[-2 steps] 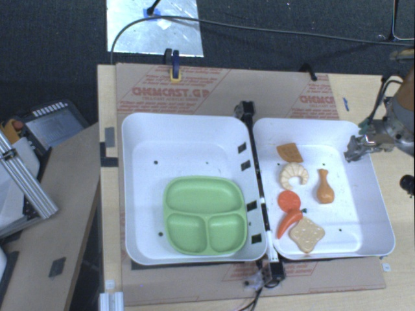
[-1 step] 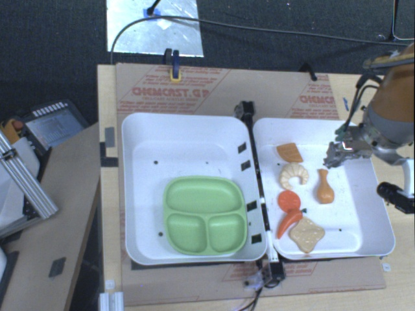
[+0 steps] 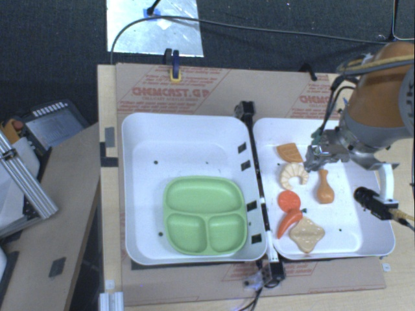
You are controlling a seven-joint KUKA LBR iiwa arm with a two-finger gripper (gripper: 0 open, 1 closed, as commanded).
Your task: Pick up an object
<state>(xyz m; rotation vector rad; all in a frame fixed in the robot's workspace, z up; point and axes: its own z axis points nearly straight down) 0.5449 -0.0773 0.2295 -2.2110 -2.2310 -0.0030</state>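
Observation:
The right bin [image 3: 363, 238] holds several toy foods: an orange wedge [image 3: 290, 152], a pale shrimp [image 3: 294, 174], a brown drumstick [image 3: 323, 186], a red tomato [image 3: 289, 200], an orange-red carrot [image 3: 289, 221] and a beige cracker-like piece [image 3: 306, 235]. My gripper [image 3: 317, 159] hangs low over the bin's upper middle, just above the drumstick's thin end and right of the shrimp. Nothing shows between its tips.
The left bin [image 3: 139, 173] holds a green three-compartment plate [image 3: 204, 214]. A black clip divider [image 3: 254, 180] runs between the bins. A black fixture [image 3: 373, 203] juts over the right bin's right rim. The arm's orange band [image 3: 382, 89] looms above the right bin's far corner.

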